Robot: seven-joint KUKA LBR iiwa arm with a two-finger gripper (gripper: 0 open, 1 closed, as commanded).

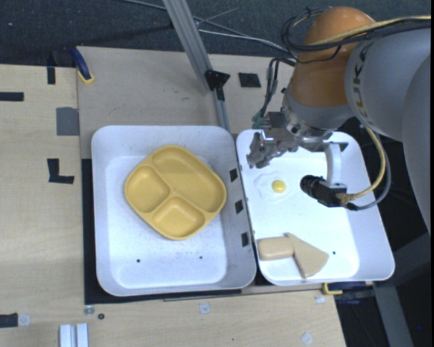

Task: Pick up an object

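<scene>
Pale wooden bench [145,85], bearing two shallow white bins side by side.

In the left bin [105,194]: one yellow divided plate [175,191], three compartments, lying flat near the middle.

In the right bin [362,223]: you have a fried-egg piece [276,186] toward the far left, just below the gripper [262,152]. A beige slab [275,248] lies at the near edge, seemingly touching a tan wedge [309,257] on its right.

The gripper hangs over the right bin's far-left corner, close beside the wall shared with the left bin. You cannot tell how far it is open.
</scene>
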